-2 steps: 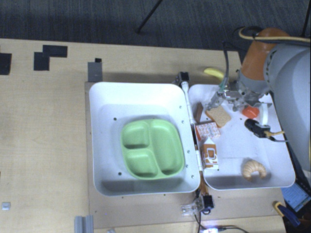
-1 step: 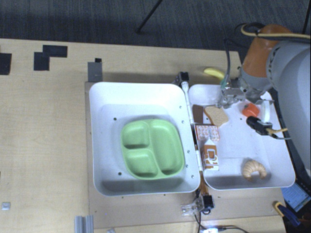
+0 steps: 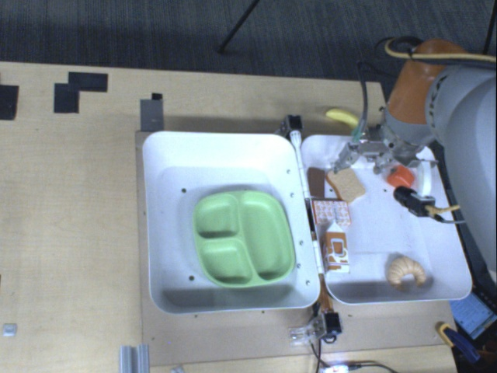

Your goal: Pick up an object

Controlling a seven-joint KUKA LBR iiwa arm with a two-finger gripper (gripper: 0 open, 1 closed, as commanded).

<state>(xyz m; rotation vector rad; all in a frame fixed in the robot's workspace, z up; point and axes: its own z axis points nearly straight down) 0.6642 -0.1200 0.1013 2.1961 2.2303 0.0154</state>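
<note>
Descent comes first: I should lower squarely over one item and close only once my fingers straddle it. From the left, the left bin carries a green divided plate; the right bin holds a tan cracker, just below my claw, the likeliest target: flat, thin, square. How wide my claw stands I cannot tell. A croissant lies well apart.
</note>
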